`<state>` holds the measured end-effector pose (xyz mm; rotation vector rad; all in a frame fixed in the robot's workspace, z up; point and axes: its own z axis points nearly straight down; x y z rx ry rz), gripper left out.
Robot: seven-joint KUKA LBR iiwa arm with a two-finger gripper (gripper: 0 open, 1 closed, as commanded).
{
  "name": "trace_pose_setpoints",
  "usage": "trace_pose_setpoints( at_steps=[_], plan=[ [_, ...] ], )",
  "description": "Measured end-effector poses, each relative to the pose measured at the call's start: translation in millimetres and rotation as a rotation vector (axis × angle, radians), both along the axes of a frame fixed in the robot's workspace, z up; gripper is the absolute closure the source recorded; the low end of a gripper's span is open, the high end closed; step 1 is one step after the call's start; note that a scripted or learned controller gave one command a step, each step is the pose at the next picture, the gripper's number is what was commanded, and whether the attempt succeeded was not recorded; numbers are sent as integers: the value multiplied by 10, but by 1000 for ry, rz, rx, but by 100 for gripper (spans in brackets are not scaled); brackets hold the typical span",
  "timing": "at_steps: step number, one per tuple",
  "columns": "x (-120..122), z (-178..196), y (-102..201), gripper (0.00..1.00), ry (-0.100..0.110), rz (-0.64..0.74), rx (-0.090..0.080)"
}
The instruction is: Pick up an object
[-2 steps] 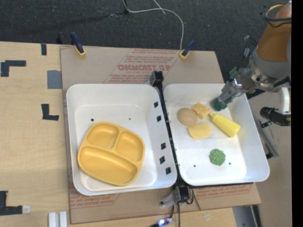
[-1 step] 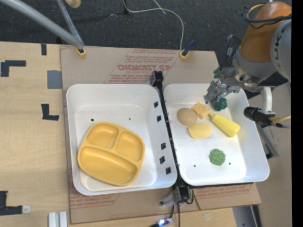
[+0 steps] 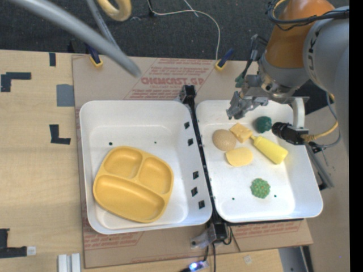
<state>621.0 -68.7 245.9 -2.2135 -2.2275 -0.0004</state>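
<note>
Camera view, nearest edge first: the right bin (image 3: 295,205) sits beside the left bin (image 3: 91,152), the two meeting along a dark seam with black clips down the middle. In the left bin lies a yellow divided plate (image 3: 133,183) with three compartments, tilted a little toward the bin's near left corner.

In the right bin, closest to the camera, a small green broccoli piece (image 3: 260,187) lies alone on the white floor, well apart from the rest. Farther back is a cluster: a pale yellow flat piece (image 3: 240,156), a tan rounded piece (image 3: 223,140) just beside it on the left, a yellow cheese-like wedge (image 3: 241,132) touching the tan piece, and a yellow cylinder (image 3: 270,149) lying at a slant to the right. A dark green round object (image 3: 262,124) sits behind the cylinder's upper end.

My gripper (image 3: 237,111) hangs over the far part of the right bin, just behind the wedge, touching none of the pieces as far as I can see. Whether it is wide or narrow I cannot tell from this angle.

Beyond the bins, the cardboard sheet (image 3: 170,81) carries red printing that is too blurred to read reliably.
</note>
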Motion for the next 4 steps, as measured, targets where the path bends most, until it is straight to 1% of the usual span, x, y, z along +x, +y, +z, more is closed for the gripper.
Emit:
trace_pose_setpoints(
  at_steps=[1,2,3,4],
  plan=[
    [161,16,492,100,0,0,0],
    [200,46,1043,100,0,0,0],
    [290,-109,1664,100,1,1,0],
    [289,-100,1628,0,1,-3,-2]
  ],
)
